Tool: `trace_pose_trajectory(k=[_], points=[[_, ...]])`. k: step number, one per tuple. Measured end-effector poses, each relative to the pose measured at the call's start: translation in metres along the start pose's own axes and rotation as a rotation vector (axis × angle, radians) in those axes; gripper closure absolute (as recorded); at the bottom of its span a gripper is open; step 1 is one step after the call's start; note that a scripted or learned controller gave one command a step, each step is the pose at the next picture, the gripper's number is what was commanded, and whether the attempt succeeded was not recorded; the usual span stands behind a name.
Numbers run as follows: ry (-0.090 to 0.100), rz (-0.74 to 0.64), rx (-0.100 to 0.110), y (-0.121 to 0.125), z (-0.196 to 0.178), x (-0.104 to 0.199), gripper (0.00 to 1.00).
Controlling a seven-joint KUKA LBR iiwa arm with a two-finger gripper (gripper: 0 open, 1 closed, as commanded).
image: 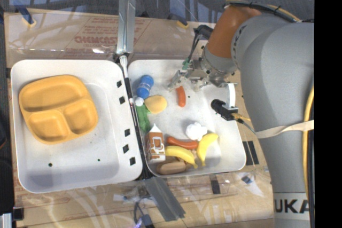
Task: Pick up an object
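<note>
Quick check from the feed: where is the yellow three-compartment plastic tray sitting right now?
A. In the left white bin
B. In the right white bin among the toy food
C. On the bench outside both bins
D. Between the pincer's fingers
A: the yellow three-compartment plastic tray lies flat on the floor of the left white bin, while the toy food is all in the right white bin.
</note>
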State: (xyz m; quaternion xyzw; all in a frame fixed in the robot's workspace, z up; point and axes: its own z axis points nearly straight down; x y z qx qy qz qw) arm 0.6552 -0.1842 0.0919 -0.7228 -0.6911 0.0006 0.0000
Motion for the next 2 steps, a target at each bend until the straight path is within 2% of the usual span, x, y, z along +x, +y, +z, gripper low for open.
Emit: trace_pose_trajectory(k=[1,2], points=[[0.000,-0.007,0.000,0.001,-0.011,0.002,1.00],[0.001,-0.021,-0.012,-0.009,-0.128,0.051,1.00]])
